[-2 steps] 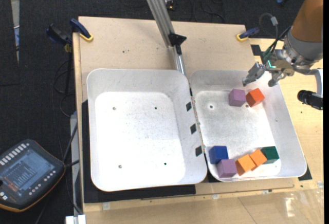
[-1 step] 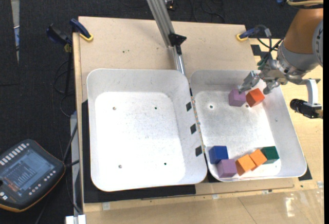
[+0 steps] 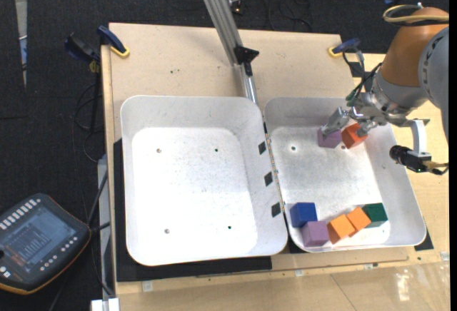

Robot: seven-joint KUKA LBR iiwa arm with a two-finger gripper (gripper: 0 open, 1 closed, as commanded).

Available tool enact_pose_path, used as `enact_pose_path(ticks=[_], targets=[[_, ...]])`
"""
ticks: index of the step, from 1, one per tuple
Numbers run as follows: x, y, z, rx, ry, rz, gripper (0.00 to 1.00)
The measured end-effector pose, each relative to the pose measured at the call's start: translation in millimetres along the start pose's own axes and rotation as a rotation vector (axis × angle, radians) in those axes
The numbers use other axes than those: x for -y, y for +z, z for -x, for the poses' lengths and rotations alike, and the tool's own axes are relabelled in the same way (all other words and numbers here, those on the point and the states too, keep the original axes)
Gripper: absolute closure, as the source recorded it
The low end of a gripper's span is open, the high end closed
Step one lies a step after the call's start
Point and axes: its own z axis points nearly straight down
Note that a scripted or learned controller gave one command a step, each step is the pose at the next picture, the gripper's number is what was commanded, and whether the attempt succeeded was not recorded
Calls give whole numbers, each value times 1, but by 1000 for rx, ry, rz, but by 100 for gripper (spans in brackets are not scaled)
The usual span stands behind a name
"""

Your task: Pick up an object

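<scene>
No text, label, brand or number could be read; the handheld pendant's screen [image 3: 37, 238] at near left was too blurred.

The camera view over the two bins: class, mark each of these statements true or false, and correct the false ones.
1. The gripper is over the right bin. True.
2. A blue block lies in the left bin. False: it lies in the right bin, near its front edge.
3. A purple block and an orange-red block sit beside the gripper. True.
4. The green block is at the far end of the right bin. False: it is at the front, next to an orange block.
5. A handheld control pendant lies at the lower left, off the bench. True.
</scene>
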Motion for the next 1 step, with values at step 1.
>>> enact_pose_path(ticks=[1], targets=[[-5, 5, 2, 4, 2, 17, 0]])
